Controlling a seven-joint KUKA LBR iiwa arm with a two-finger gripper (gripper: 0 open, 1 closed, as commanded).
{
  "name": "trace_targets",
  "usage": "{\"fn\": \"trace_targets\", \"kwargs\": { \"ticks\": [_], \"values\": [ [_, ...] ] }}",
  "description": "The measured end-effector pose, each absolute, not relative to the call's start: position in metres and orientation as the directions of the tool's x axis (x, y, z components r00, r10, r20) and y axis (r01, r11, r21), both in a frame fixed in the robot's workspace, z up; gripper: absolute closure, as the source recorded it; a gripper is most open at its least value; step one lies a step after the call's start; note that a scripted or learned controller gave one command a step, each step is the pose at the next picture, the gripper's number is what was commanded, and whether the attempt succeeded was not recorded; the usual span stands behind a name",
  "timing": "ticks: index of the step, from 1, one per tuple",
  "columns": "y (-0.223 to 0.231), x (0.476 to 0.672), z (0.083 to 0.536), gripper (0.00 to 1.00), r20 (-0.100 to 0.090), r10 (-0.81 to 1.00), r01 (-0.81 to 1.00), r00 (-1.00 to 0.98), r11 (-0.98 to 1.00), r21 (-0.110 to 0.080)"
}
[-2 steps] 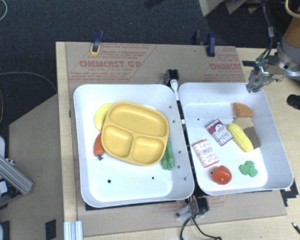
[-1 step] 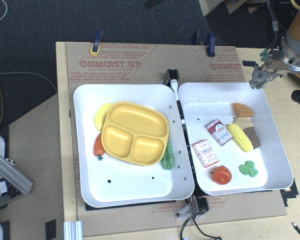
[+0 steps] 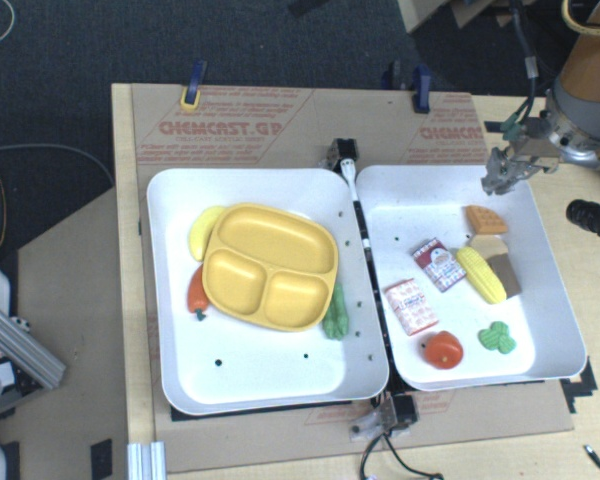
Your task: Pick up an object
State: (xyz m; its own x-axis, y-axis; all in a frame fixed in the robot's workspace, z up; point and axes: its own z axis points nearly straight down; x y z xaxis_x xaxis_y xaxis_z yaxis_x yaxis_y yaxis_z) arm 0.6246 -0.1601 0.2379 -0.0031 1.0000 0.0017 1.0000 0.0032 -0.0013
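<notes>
Brown cardboard [image 3: 280, 118] under the bins carries red "CHEMCAST GP" print, partly covered. Small cartons [image 3: 439, 265] in the right bin [image 3: 555, 298] bear unreadable red labels. The yellow tray [image 3: 268, 266] hides most of three toys. At the right bin's far corner, the gripper [image 3: 502, 175] grasps nothing; I cannot tell its state.

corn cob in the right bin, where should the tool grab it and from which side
Probably across the middle of the corn cob, coming straight down from above. It lies flat and long, running diagonally, so closing across its narrow width suits. A brown block sits tight against its right side, leaving little room there.
</notes>
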Motion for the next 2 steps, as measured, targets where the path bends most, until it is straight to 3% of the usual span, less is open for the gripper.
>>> {"fn": "trace_targets", "kwargs": {
  "ticks": [2],
  "values": [
    [-0.071,0.549,0.239,1.0,0.003,1.0,1.0,-0.004,0.004,-0.004]
  ]
}}
